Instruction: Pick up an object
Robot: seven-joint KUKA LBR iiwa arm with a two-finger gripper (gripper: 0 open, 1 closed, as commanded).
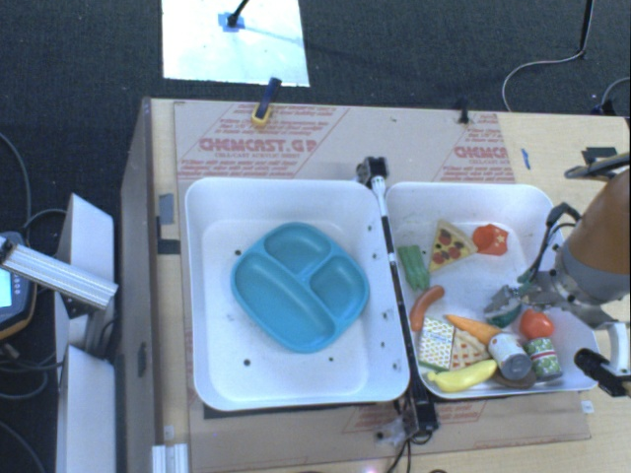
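Two white bins sit side by side on the bench. The left bin (pixel 212 294) carries a blue divided plate (pixel 299 285), lying flat near its middle. The right bin (pixel 523 200) is crowded with toy food. Most of the arm (pixel 603 235) is cut off by the right edge, so just a tan-orange bulk and a grey wrist part show, reaching in over the bin's right side.

The gripper (pixel 508 302) is small, dark and hard to read. It points left and down from the wrist, low over the bin floor, and whether its tips are apart or together I cannot tell. Something teal shows just at its tip, too small to name, and nothing can be seen clamped between the tips.

Just below the gripper lies a red tomato (pixel 536 323), with a small can (pixel 544 357) beneath it and a white-capped bottle (pixel 510 355) to the can's left. A carrot (pixel 471 327) lies left of the tomato, and a yellow banana (pixel 461 375) runs along the bin's near wall. A checkered cracker (pixel 436 344) sits left of the carrot, partly under a red sausage (pixel 425 306). Farther up are a green pickle (pixel 412 265), a pizza slice (pixel 451 244) and a red pepper (pixel 490 238).
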